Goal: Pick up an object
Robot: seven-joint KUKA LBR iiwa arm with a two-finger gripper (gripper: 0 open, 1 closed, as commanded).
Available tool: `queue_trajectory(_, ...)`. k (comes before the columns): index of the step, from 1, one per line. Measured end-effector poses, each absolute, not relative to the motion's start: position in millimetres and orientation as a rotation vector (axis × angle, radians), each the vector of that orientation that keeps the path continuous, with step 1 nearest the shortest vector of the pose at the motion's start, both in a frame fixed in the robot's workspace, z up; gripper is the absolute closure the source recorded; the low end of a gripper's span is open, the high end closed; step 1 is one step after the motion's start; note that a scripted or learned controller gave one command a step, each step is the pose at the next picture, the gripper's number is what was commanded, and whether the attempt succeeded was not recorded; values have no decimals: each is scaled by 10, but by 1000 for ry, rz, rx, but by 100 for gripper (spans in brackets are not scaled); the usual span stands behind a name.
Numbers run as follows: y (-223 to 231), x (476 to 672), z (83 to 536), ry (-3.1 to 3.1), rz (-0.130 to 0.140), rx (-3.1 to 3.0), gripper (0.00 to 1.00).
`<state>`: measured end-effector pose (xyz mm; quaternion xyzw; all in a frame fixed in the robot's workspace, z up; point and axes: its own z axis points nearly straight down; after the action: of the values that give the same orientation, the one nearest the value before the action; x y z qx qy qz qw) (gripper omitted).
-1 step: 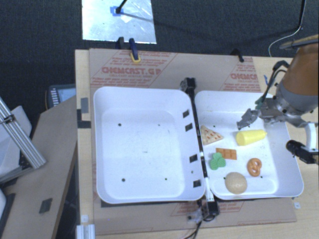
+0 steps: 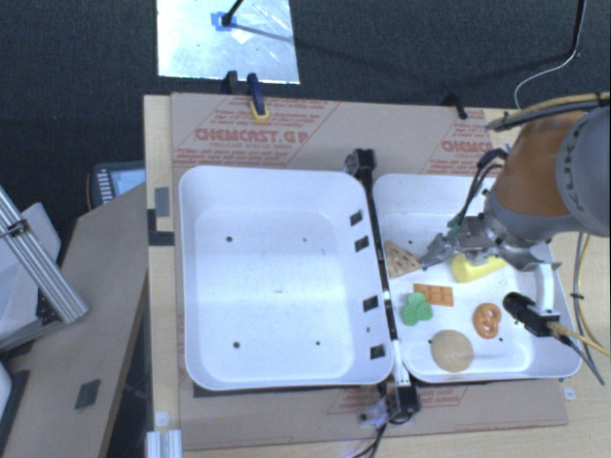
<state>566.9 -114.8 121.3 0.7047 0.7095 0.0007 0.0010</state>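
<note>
Camera view: the grey arm with the orange band [image 2: 539,175] is reaching in across the right edge of the right shallow white bin [image 2: 420,187]. This bin is sitting beside the left shallow white bin [image 2: 277,284] on the brown-sheeted surface [image 2: 277,134]. The arm's base seems to be standing on that side, which is probably why it is coming in at a slant.

The pincer [image 2: 447,246] is hanging low over the middle of the right bin, leaning toward the bin's left wall. Whether it is released or clenched I cannot tell, and every piece appears to be lying on the bin floor.

Two pickable things are lying closest. A yellow wedge-shaped piece [image 2: 475,268] is resting just beside the pincer, toward the right edge. A tan lattice-patterned cracker [image 2: 401,257] is lying near it against the left wall. The low pose is suggesting a grasp attempt at one of them.

Toward the front edge, an orange flat rectangle [image 2: 433,295], a green lumpy piece [image 2: 415,309], a brown pretzel [image 2: 486,320] and a round tan bun [image 2: 452,350] are lying loosely scattered. Most are apart, so each is offering its own target, though the orange and green pieces are nearly touching.
</note>
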Motion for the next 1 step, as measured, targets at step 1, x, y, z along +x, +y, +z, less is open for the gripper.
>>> queue_trajectory(1, -1177, 6278, 3226, 2215, 20, 2199, 0)
